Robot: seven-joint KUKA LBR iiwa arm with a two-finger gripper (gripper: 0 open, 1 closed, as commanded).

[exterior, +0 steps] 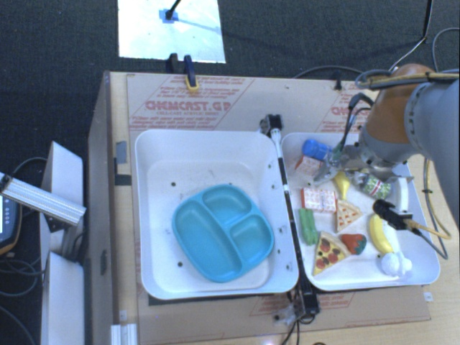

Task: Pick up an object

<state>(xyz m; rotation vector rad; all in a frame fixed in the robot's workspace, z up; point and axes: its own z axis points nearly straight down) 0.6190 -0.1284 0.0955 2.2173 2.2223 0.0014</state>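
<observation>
My gripper (330, 168) hangs low over the back left part of the right bin (424, 268), on the grey arm with the orange band coming in from the right. It is just right of a red-and-white packet (307, 165) and below a blue object (315, 149). A small yellow toy (341, 186) lies directly beneath it, and a green-and-white can (375, 187) lies to its right. Nothing can be seen held in the gripper.
The right bin also holds a square cracker tile (318, 199), two pizza slices (347, 214) (328, 252), a green piece (307, 227), a red strawberry (353, 244), a banana (379, 234) and a white lump (394, 264). A blue divided plate (223, 232) lies in the left bin (154, 192).
</observation>
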